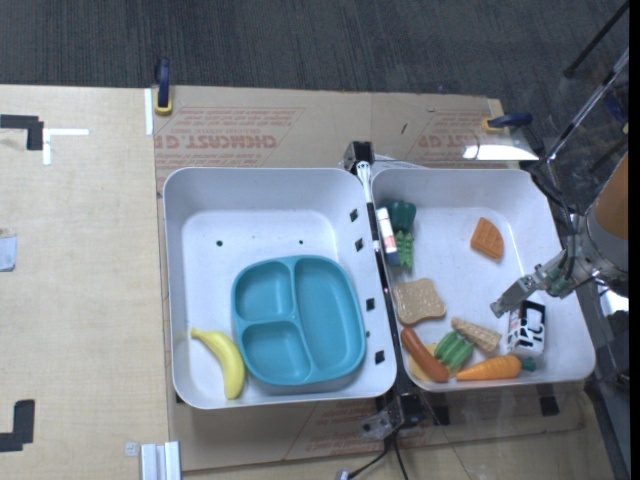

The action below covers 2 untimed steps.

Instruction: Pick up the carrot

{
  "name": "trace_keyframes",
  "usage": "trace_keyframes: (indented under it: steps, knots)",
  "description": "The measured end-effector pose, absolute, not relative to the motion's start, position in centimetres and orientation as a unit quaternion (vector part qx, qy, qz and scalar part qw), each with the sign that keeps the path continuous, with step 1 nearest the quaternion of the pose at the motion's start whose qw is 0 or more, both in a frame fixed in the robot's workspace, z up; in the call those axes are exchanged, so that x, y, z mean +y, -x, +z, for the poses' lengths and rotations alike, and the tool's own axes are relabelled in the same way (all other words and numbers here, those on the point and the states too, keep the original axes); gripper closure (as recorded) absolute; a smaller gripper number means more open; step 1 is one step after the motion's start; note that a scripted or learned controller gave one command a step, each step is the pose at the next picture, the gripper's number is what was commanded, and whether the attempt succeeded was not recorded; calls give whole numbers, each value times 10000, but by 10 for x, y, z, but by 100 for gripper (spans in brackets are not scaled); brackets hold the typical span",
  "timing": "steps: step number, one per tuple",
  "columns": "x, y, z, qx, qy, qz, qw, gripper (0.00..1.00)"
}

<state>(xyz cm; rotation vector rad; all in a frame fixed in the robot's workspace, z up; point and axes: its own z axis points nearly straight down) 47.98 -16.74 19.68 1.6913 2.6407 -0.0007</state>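
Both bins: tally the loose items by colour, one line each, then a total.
Orange: 2, the carrot and a wedge
Yellow: 1, a banana
Teal: 1, a divided plate
Green: 2
Red-orange: 1, a sausage
Tan: 2, bread slice and a cone-like piece
Total: 9

Bench with two white bins

The bench (80,298) carries a cardboard sheet (260,128). On it sit the right bin (440,193), under the gripper (525,296), and the left bin (200,193), well to the gripper's left, touching edge to edge.
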Motion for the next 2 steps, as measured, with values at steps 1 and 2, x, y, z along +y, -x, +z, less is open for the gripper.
trace_keyframes:
  steps: [1, 2]
  knots:
    - [-139, -481, 108, 8952, -4457, 13, 31, 0]
    - [-201, -539, 93, 8833, -4688, -5, 22, 0]
